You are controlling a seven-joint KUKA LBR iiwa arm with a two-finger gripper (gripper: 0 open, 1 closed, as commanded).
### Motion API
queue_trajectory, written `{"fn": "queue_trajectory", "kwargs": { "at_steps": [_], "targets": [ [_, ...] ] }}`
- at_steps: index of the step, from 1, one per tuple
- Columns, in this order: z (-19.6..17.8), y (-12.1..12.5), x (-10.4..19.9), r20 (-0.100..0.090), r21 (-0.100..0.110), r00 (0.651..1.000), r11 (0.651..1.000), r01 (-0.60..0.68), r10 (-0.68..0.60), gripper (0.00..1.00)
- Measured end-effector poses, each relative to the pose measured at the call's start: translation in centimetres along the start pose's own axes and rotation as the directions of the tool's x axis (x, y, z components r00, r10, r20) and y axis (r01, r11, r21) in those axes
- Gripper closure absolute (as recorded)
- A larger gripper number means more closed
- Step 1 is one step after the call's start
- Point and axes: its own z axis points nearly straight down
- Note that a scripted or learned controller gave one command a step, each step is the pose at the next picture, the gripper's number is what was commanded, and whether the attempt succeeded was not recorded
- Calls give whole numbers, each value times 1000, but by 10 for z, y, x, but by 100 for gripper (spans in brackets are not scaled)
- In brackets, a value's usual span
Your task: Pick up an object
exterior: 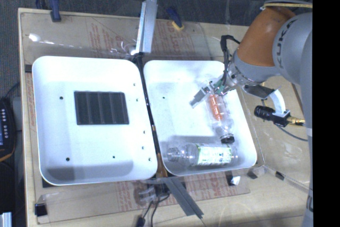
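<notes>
Pincer (208, 92) above orange-label bottle (217, 109); green-label bottle (204, 155) writing illegible

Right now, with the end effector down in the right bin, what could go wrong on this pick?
1. The end effector sits at the top of the small clear bottle with the orange label; a smooth round bottle could slip or roll away.
2. That bottle lies near the right bin's wall, so the wall may block a clean grip.
3. The larger clear bottle lies just below and could get nudged.
</notes>
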Motion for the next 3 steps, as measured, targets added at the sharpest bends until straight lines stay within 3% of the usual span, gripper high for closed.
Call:
{"fn": "queue_trajectory", "kwargs": {
  "at_steps": [2,3],
  "targets": [
    [2,-2,2,-4,3,999,999,32,-32,0],
    [-8,-1,2,-4,4,999,999,36,-36,100]
  ]
}}
